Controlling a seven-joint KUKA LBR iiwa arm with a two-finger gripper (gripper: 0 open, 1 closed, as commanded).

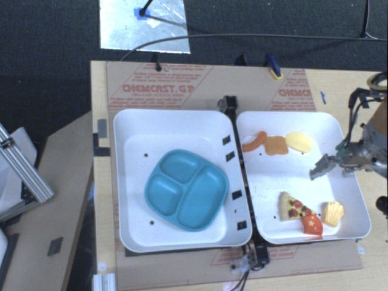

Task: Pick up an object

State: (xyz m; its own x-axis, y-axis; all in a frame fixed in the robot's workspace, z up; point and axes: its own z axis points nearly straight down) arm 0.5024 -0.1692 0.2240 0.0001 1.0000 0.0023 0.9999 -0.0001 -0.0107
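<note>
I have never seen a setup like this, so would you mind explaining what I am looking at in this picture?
This is one camera fixed above a workbench, looking down at a slant. On the bench sit two shallow white bins side by side. The left bin holds a blue plate with three compartments. The right bin holds toy food: a sausage, a brown piece touching it, a pale yellow piece, and nearer the camera a pizza slice, a red piece and a yellow shell-shaped piece. The grey machine reaching in from the right is a robot arm; its gripper hangs over the right bin, between the two groups of food, with nothing visible in it.
</note>
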